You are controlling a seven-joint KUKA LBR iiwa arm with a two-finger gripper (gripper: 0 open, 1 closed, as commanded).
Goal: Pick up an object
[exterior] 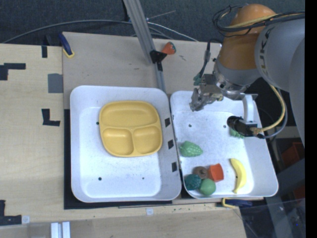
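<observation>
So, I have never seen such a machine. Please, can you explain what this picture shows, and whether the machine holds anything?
One camera looks down at a slant on a bench. The big grey and orange shape is a robot arm; its gripper hangs over the far end of the right bin, with nothing visible between its fingers. In that bin lie a banana, a light green piece, an orange block, a brown ring and two green lumps. The left bin holds a yellow divided plate.
</observation>
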